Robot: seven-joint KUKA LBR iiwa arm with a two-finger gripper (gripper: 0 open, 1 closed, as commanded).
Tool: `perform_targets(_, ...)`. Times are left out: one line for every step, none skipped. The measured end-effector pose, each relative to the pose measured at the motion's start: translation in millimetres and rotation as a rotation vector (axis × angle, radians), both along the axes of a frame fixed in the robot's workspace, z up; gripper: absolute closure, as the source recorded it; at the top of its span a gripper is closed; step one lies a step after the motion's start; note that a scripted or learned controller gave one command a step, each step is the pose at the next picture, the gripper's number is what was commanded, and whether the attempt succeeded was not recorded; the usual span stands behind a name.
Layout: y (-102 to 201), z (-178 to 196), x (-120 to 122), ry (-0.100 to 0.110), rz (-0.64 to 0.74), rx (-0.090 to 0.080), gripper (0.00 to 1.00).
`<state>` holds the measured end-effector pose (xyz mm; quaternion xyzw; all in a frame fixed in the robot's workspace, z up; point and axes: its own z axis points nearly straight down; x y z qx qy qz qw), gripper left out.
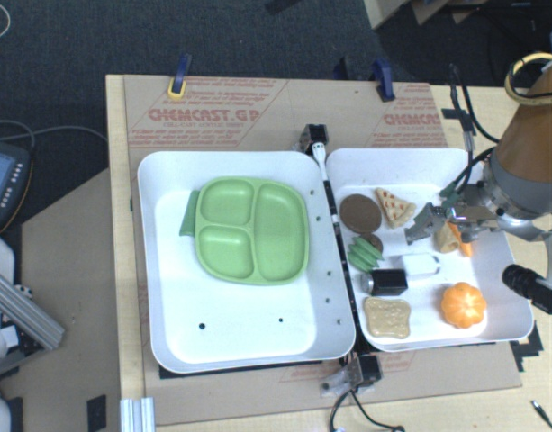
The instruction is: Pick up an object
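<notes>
Camera view, catalogued from left to right. We record a left bin (167, 241) holding a green divided plate (253, 230), lying flat with its long axis running roughly left to right and its two smaller compartments toward the left. We record a right bin (492, 331) touching the left one along their shared rim, holding these items: a brown round cookie (359, 212) near the dividing rim; a pizza slice (395, 207) just to its right, its point aimed down and to the right; a green ridged piece (366, 253) below the cookie, long axis slanting from upper left to lower right; a black block (387, 282) beneath it, long axis left to right; a white piece (420, 263) just right of the block; a slice of toast (387, 317) at the near edge; an orange (462, 304) at the lower right. We record the arm (528, 142) entering from the right, with its gripper (445, 226) low over the upper right part of the right bin, beside the pizza slice. A small yellow-orange item (451, 238) sits at the gripper's tips; we cannot tell whether the fingers are apart or together, nor whether that item is held.
</notes>
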<state>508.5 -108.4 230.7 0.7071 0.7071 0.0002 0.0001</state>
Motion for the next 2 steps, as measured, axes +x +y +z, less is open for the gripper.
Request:
perform_targets(-2, -64, 0, 0.008, -0.001, 0.002, 0.0)
perform_targets(4, -121, 3, -0.003, -0.002, 0.001, 0.0)
